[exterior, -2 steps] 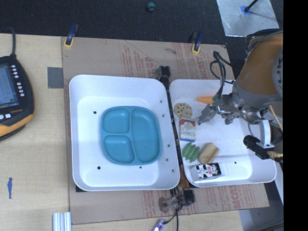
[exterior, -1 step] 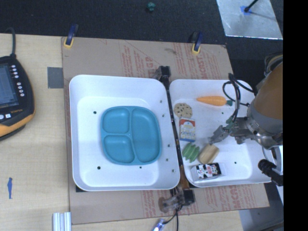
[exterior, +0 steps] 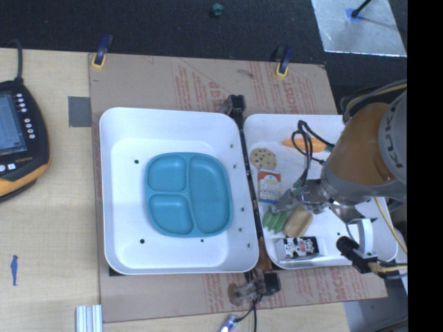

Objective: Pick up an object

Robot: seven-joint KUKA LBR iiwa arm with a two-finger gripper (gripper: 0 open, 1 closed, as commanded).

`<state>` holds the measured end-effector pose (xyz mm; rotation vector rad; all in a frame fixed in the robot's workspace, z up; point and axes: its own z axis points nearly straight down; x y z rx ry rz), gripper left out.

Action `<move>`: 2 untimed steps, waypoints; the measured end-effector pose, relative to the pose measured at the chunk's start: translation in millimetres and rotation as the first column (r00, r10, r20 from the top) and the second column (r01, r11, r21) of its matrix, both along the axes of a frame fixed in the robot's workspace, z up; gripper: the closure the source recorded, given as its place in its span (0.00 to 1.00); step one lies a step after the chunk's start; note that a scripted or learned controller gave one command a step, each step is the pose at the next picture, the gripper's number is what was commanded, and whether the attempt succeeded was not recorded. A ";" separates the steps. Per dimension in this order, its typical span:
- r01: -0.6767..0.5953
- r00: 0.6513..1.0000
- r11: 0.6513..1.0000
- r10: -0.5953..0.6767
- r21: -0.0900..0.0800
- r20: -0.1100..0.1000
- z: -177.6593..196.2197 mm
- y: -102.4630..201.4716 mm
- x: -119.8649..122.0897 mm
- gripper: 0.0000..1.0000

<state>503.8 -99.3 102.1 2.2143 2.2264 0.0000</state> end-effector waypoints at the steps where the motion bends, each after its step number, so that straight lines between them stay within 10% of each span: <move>1: -0.004 1.000 1.000 0.004 0.000 -0.001 9.9 -0.5 0.3 1.00; 2: -0.003 1.000 1.000 0.003 0.000 -0.001 9.8 -0.4 0.3 0.00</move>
